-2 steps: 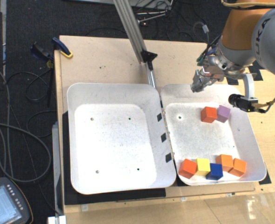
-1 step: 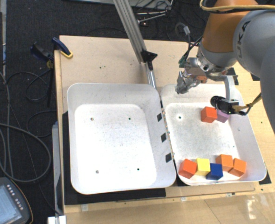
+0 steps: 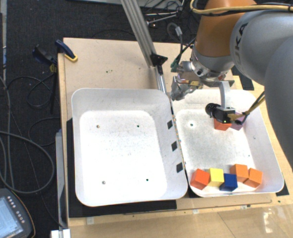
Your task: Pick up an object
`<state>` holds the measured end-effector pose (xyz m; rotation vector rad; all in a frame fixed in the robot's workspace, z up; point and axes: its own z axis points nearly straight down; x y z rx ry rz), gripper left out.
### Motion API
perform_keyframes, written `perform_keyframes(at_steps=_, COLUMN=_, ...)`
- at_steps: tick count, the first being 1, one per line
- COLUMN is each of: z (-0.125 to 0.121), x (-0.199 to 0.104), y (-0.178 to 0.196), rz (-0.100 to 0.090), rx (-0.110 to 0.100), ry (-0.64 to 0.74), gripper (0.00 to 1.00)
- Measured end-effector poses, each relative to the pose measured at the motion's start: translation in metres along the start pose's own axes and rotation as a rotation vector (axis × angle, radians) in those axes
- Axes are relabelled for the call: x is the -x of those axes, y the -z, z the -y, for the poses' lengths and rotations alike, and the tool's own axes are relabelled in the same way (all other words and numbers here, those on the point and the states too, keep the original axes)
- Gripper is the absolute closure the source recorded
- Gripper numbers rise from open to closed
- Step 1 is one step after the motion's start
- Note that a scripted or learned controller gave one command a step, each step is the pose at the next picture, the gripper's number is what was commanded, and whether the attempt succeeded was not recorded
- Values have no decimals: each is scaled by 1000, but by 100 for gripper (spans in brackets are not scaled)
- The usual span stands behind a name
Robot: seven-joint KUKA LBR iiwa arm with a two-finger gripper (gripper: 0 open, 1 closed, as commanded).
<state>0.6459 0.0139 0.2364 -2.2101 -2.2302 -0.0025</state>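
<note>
Several small blocks lie along the front of the right bin (image 3: 206, 148): an orange block (image 3: 201, 178), a yellow one (image 3: 216, 176), a blue one (image 3: 229, 182) and two more orange ones (image 3: 241, 171) (image 3: 255, 177). Another orange block (image 3: 222, 125) sits near the bin's back, partly under a black piece that hangs off the wrist, with a purple bit (image 3: 239, 119) beside it. My gripper (image 3: 179, 89) hangs over the back left corner of the right bin, close to the divider, well away from the front blocks. I see nothing held in it.
The left bin (image 3: 78, 133) lies beside the right one. A slanted metal pole (image 3: 136, 24) crosses behind the bins and ends near my gripper. Clamps (image 3: 62, 51) lie on the bench's back left corner. The big grey arm covers the right bin's back right.
</note>
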Motion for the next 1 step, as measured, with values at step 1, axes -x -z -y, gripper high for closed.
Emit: perform_keyframes(at_steps=1, z=10, x=-53, y=-9, rz=1, rx=-2, ry=-1, gripper=100)
